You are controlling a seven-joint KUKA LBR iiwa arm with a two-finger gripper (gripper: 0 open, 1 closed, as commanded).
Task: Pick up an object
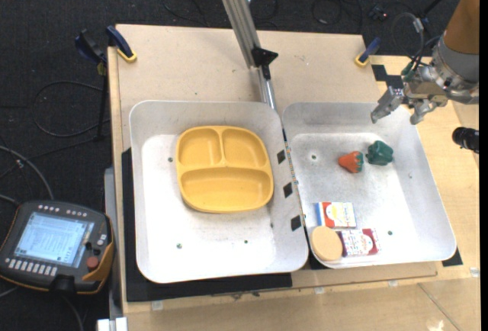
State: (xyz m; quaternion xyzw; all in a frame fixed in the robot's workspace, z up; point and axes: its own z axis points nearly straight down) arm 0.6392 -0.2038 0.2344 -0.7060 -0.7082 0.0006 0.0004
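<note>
- Grey metal tool [402, 109] hangs with fingers spread, gripping nothing, over the right bin's [435, 192] far edge
- Green toy [380, 153] and red strawberry [351, 162] lie just below
- Yellow tray [225, 168] fills the left bin [152, 230]

The arm [463, 32] is showing an orange band above a grey wrist, black cables trailing alongside, ending in a metallic two-finger gripper [398, 110].

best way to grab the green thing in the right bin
Take the green object across its narrow middle, coming straight down from above. It is a small lump lying free on the right bin's floor, with the red piece close on its left, so set the pincer fingers front and back.
</note>
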